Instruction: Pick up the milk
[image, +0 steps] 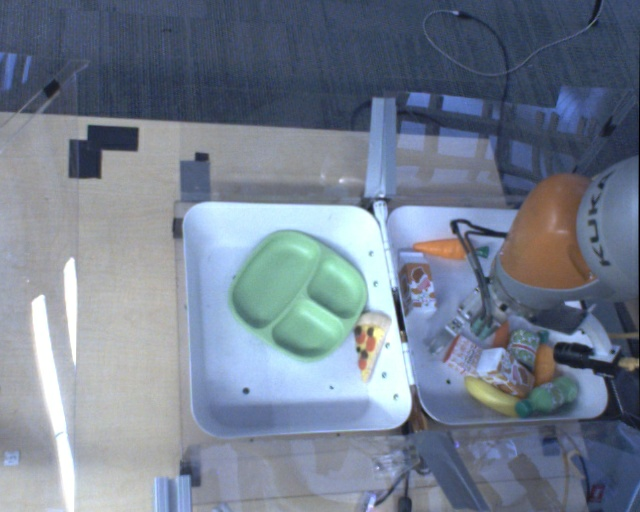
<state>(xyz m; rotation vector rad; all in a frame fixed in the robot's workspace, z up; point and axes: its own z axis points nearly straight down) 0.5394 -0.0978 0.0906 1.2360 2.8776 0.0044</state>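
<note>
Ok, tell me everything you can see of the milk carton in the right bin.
The milk carton is a small box, white with red and brown print, seemingly cardboard. It lies flat near the left wall of the right bin, long side running roughly along that wall, below the carrot. It looks intact and closed. It lies apart from the heap of food items at the bin's lower right, and the claw is to its right, not touching it. Its print is too small to read.

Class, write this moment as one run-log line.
arm: over right bin | hand: low among items | milk: lying at bin's left, untouched | plate: left bin
</note>
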